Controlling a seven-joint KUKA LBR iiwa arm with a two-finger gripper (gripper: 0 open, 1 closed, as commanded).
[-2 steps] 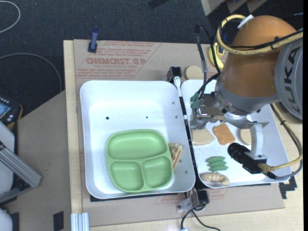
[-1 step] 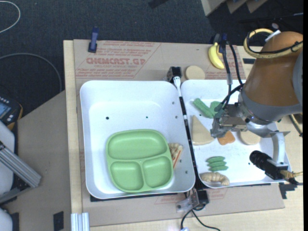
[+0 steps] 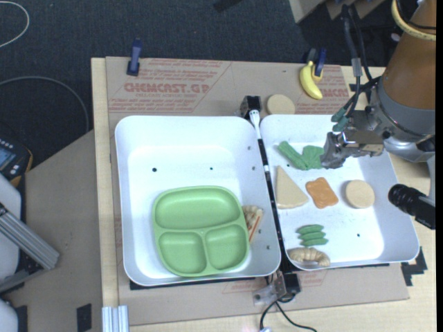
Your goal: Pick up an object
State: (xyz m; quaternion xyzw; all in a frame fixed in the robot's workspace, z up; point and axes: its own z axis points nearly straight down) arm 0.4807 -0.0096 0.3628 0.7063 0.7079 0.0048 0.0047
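Croissant (image 3: pixel 309 256) sits at the right bin's (image 3: pixel 398 249) near edge; green tray (image 3: pixel 201 229) fills left bin's (image 3: pixel 131 185) near half. Gripper (image 3: pixel 334 152) is down at the leafy greens (image 3: pixel 300 155), far right bin; can't tell its state. Risk: limp leaf slips out, or fingers snag the cheese wedge (image 3: pixel 288 189) just beside.

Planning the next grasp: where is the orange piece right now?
The orange piece lies in the right bin, near its middle, between the pale wedge and the round cream disc.
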